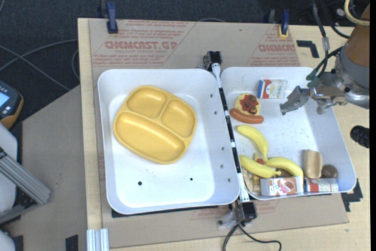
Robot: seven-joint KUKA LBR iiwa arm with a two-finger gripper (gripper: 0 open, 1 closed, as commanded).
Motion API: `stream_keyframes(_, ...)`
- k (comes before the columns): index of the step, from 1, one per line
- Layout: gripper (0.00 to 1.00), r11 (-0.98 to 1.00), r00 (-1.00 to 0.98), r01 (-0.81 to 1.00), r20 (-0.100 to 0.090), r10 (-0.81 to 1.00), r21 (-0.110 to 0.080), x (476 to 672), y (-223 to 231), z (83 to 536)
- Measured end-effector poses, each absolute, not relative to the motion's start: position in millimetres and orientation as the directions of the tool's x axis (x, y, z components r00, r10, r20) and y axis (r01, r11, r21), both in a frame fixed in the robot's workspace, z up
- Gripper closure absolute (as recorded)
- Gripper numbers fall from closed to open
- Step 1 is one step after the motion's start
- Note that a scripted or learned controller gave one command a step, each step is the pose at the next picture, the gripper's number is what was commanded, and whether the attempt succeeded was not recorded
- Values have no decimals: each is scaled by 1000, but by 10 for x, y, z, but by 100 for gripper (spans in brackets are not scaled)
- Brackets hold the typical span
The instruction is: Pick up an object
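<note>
**Gripper poised over the right bin's far side**

A plywood bench (176, 38) stamped with red lettering stands on dark carpet, blue clamps at its far edge. The left bin (117, 179) carries a yellow divided plate (154, 123). The right bin (338, 144) holds a small carton (272, 89) by its far wall, bananas (264, 156) and cartons along its near edge. The gripper (292, 104) hovers just beside the small carton, fingers narrow, nothing between them.

Both bins, the left bin (111, 126) and the right bin (341, 138), look like smooth white plastic with a soft sheen. The yellow divided plate (154, 123) is matt plastic. At twelve o'clock, the bench board (176, 44) looks like printed paper-faced sheet, clamped in blue plastic clips (110, 16).
</note>
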State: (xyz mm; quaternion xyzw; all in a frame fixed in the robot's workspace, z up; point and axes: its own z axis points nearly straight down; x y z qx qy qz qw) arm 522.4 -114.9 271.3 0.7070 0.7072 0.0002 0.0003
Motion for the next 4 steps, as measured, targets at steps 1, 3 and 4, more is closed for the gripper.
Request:
stream_keyframes(1,0,3,-3,1000,3,1000,-10,5559,-920,1338)
stream_keyframes(3,100,-2,2,1000,0,1000,2,5253,-952,947)
stream_keyframes(4,100,9,-9,1000,1,1000,11,5473,-167,1904)
